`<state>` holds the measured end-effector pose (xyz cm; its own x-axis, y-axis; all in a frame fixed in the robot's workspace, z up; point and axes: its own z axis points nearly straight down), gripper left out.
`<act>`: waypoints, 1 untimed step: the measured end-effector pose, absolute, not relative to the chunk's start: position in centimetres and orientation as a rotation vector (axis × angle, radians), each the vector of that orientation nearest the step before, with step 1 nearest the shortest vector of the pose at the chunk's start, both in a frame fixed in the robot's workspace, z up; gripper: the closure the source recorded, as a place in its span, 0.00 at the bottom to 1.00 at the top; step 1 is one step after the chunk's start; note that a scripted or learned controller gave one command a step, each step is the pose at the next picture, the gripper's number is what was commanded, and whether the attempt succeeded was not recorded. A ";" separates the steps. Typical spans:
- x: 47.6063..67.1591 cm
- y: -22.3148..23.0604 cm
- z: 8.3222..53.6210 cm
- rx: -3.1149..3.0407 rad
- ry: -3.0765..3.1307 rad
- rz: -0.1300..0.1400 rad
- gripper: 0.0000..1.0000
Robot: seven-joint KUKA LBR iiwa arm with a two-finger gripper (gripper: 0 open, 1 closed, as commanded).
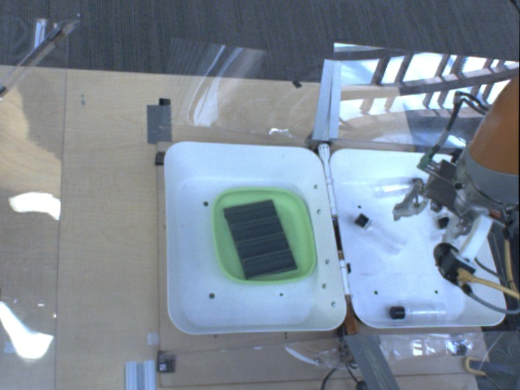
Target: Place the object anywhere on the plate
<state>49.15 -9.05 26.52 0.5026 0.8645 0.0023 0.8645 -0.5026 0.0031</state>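
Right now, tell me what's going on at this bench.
A dark ridged block already lies on the green plate in the left bin. The arm's gripper is over the right bin, apart from the plate. Two small black pieces lie in that bin.

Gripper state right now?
Gripper: over the right bin, nothing seen between its jaws; open or closed cannot be told.
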 end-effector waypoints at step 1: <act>57.1 -14.9 28.7 2.625 1.710 0.008 0.00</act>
<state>57.14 -14.93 28.71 0.4042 0.9147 0.0000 0.9146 -0.4042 0.0099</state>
